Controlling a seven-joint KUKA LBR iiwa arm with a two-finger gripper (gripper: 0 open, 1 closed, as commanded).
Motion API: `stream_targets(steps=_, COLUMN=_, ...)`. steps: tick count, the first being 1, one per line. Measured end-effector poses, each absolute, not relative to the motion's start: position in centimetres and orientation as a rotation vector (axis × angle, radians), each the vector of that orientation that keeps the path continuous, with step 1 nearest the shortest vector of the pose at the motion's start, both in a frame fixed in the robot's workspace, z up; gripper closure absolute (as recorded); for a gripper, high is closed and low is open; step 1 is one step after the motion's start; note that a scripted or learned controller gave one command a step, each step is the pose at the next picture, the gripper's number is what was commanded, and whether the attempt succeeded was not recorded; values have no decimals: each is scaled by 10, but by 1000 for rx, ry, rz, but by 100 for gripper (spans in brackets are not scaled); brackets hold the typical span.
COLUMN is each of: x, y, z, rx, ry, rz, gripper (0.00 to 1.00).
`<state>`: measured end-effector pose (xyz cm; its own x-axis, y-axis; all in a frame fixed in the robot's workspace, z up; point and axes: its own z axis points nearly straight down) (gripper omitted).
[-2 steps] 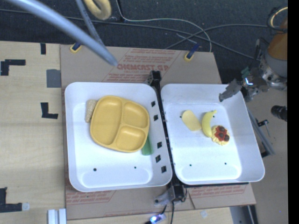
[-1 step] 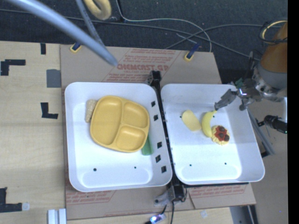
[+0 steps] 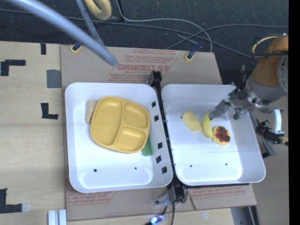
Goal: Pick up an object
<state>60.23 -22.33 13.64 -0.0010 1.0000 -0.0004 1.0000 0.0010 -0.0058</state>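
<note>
Reaching into the right bin [image 3: 243, 168] from the far side, the gripper [image 3: 219, 110] hangs low over the white floor with nothing visibly between its fingers; whether they are spread or pressed together I cannot tell, since they merge into one dark wedge. Just below its tip lies a yellow banana-like piece [image 3: 207, 125], with a pale yellow lump [image 3: 191, 120] beyond it and a red-topped item [image 3: 221, 135] beside it. No object is lifted yet, so by my judgement the pick is still ahead. Contact with the banana piece is hard to make out.
</note>
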Motion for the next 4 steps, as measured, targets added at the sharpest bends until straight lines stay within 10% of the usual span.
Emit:
stream_targets(steps=1, x=603, y=-222, z=84, rx=-2220, ry=-2226, rz=2, gripper=0)
stream_targets(steps=2, x=604, y=-223, z=98, rx=-2222, ry=-2230, rz=0, gripper=100)
stream_targets(steps=4, x=602, y=-215, z=210, rx=-2222, ry=-2226, rz=-3, gripper=100)
